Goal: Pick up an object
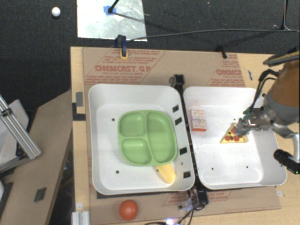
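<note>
One fixed camera looking down on the bench at a slant

It is sitting high above and taking in both white bins, the left bin [101, 121] and the right bin [262, 168], side by side with the cardboard sheet [154, 64] under them, while the arm [286, 90] is entering from the frame's right edge.

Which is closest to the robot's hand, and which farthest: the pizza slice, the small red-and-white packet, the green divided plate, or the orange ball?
From the hand, in the camera view:
1. Pizza slice, right beneath it in the right bin.
2. Red-and-white packet, near that bin's left wall.
3. Green divided plate, in the left bin.
4. Orange ball, outside the bins at the bench's front edge.
</note>
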Motion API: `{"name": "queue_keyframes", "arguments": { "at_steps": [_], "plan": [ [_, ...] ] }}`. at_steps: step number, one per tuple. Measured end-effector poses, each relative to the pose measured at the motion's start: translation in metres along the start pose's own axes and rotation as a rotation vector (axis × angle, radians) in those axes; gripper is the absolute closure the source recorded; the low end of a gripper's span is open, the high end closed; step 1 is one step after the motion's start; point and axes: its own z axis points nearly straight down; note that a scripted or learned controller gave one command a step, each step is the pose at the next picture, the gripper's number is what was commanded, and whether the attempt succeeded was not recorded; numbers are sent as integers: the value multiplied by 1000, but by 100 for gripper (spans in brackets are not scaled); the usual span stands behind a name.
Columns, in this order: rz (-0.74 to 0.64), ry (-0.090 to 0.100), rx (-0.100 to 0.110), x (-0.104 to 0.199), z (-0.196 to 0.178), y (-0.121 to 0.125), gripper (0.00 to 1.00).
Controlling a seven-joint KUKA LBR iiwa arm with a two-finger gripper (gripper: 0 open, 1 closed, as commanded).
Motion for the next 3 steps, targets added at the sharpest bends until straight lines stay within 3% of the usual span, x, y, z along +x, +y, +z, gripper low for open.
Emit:
{"name": "queue_keyframes", "arguments": {
  "at_steps": [3],
  "plan": [
    [-1,1,2,146,-20,8,100]
  ]
}}
